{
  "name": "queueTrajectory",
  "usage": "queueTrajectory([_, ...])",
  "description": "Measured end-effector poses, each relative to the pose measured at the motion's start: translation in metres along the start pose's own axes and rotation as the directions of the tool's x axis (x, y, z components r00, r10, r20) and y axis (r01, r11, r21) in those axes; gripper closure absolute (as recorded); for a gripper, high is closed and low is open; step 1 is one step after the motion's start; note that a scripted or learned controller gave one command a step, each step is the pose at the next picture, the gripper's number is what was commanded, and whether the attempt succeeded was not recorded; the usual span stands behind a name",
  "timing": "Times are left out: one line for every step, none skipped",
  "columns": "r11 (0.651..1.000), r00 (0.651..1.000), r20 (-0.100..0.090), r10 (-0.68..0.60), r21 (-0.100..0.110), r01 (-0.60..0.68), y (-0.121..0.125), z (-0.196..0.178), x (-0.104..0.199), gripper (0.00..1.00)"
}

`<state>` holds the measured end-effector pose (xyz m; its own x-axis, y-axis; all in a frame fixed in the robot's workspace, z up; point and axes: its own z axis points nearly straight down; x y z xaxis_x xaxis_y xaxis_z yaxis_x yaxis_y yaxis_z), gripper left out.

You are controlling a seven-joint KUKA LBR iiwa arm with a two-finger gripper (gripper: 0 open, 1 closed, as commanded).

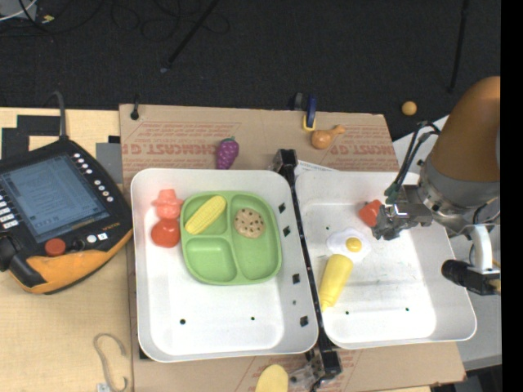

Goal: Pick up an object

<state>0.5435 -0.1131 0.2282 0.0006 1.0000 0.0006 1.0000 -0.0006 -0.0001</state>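
Observation:
The right bin point(425, 317) holds a small red-orange toy point(370, 212), a fried egg toy point(349, 243) and a yellow bottle point(334, 278). My gripper point(390, 221) hangs low over this bin, just right of the red-orange toy and up-right of the egg. In the left bin point(212, 325) lies a green divided plate point(233, 256) carrying a corn cob point(203, 213) and a cookie point(249, 222). A pink toy point(167, 202) and a red tomato point(165, 233) sit left of the plate.
A purple grape bunch point(227, 151) and an orange pear-shaped toy point(325, 136) lie on the cardboard behind the bins. A yellow toy point(272, 378) sits at the front edge. A teach pendant point(57, 211) rests at the left. An orange ball point(409, 108) is at the back right.

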Motion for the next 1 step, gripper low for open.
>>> queueTrajectory([1.000, 1.000, -0.002, -0.003, 0.004, 0.003, -0.0023, 0.0114, 0.0513, 1.00])
